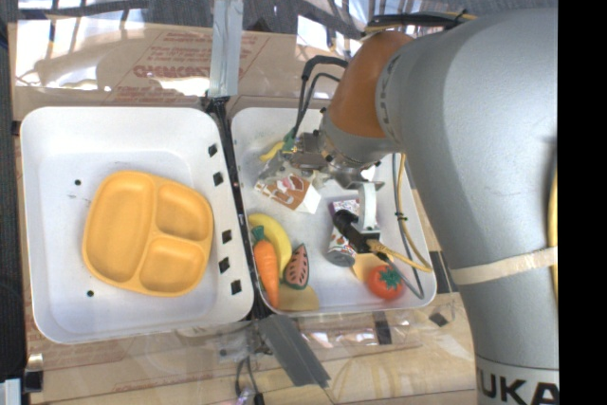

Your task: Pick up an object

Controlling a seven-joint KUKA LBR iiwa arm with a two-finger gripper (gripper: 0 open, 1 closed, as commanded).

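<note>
My gripper (296, 158) is low in the right bin (245, 133), near its back left part, under the orange wrist band (365, 100). It sits right over a small brown and white packet (286, 192), and I cannot see whether it touches it. In the same bin lie a banana (271, 230), a carrot (266, 270), a watermelon slice (298, 266), a dark can (343, 240) and a red tomato (385, 282) on a yellow wedge (364, 268).
The left bin (57, 147) holds a yellow divided plate (147, 232). A black divider (228, 194) runs between the bins. The big grey arm (484, 166) covers the right bin's right side. Cables (403, 223) hang over the can and tomato.
</note>
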